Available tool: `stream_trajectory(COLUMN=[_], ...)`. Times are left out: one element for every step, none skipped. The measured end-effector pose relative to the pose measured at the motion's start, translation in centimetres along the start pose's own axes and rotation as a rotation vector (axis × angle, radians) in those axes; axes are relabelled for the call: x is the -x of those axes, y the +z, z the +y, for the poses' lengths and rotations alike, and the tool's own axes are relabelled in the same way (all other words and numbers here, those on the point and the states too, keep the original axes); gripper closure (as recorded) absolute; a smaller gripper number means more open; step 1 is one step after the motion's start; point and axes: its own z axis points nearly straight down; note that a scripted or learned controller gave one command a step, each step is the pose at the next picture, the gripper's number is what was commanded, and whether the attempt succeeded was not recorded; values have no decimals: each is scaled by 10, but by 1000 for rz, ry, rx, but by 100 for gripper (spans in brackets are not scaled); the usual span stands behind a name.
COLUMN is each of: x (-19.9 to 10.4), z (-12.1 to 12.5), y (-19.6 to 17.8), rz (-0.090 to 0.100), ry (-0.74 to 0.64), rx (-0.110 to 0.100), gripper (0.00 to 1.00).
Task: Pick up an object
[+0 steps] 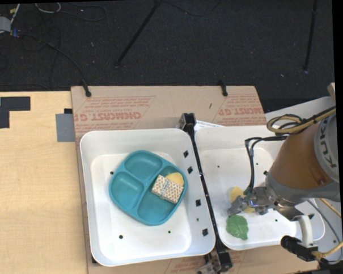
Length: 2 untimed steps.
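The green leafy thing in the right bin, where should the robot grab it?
Probably across the middle of the green leafy thing, coming straight down from above. It lies flat and low on the right bin floor, so a sideways grab looks hard. The tool sits just above it.

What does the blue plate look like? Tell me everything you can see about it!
The blue plate is teal, smooth and looks like plastic. It is rounded, with raised ridges splitting it into compartments. It lies flat in the left white bin, turned at a slant. In its right-hand part rests a patterned square block, lying partly over a yellow piece. The other compartments look bare. The gripper is over in the right bin, well away from the plate.
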Motion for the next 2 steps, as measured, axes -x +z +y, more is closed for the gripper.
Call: stream_trajectory(x=[-1,0], z=[0,0], y=[14,3], rz=[-1,-1], ry=[0,5], rx=[4,5], gripper=[0,100])
